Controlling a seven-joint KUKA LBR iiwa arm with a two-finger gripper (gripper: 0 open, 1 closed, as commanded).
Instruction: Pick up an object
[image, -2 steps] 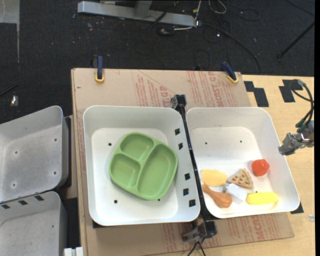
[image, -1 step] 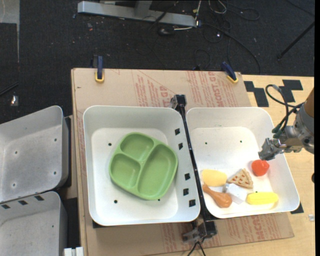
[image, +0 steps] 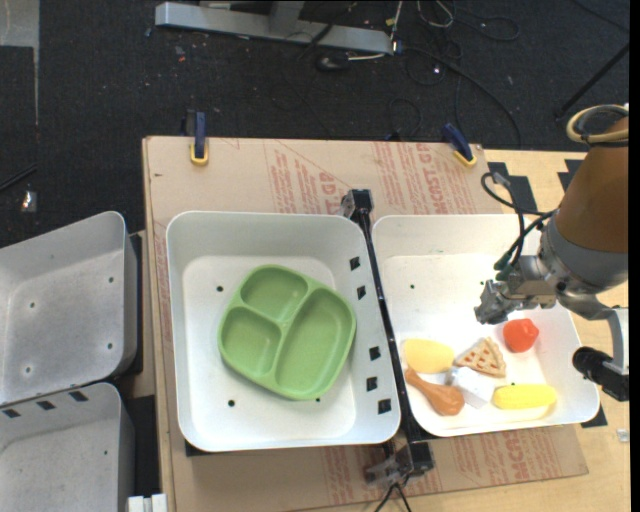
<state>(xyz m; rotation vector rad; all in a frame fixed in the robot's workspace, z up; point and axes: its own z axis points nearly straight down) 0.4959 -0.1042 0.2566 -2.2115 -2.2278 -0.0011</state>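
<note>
Two shallow white bins sit side by side on the desk: the left bin (image: 190, 330) and the right bin (image: 440, 250). The left bin carries one thing, a green divided plate (image: 287, 331) with three compartments. The right bin carries six small things, all gathered toward its near edge: one yellow lemon-like piece (image: 427, 354), one pizza slice (image: 482, 358), one red tomato-like ball (image: 520, 335), one brown drumstick (image: 435, 392), one yellow banana-like piece (image: 523, 398) and one small white piece (image: 472, 387) lying among them. Two blue-and-yellow clamps (image: 199, 137) grip the desk's far edge.
</note>
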